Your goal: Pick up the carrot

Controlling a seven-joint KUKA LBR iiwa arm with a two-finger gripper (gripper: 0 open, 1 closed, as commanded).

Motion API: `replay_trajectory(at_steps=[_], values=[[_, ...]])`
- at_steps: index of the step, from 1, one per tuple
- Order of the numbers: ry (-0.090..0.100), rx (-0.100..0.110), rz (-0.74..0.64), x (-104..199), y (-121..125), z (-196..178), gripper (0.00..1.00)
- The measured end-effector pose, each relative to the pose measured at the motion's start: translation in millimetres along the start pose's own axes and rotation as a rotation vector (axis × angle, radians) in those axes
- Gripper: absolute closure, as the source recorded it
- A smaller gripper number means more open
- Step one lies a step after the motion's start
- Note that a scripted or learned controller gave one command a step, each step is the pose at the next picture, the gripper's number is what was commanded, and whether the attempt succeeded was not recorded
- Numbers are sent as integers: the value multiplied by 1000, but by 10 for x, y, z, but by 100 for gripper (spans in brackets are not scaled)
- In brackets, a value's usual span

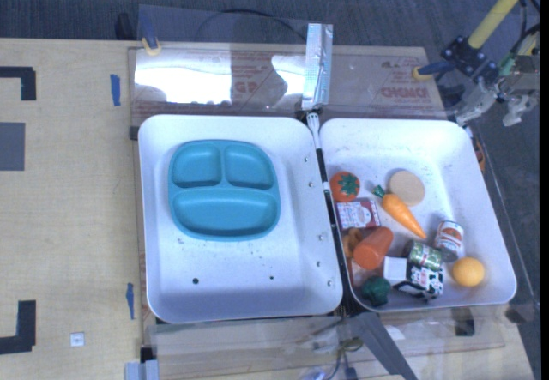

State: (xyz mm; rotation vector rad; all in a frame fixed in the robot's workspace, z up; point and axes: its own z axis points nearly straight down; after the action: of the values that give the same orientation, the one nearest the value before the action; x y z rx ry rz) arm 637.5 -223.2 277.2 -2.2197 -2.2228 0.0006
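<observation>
The carrot is orange with a green top and lies at a slant in the middle of the right bin. Its green end points up-left, toward a red tomato. A tan round disc touches its upper side. Just to its lower right stands a small tin can.
Around the carrot lie a red packet, an orange-red pepper, a green can, an orange and a dark green piece. The left bin holds a blue divided plate. A yellow pole with clamps stands off the bench's back right.
</observation>
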Motion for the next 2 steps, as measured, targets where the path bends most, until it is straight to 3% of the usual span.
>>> replay_trajectory(at_steps=[1,2], values=[[4,6,-397,527,35,1530,0],[-15,-25,-504,931,-749,1816,0]])
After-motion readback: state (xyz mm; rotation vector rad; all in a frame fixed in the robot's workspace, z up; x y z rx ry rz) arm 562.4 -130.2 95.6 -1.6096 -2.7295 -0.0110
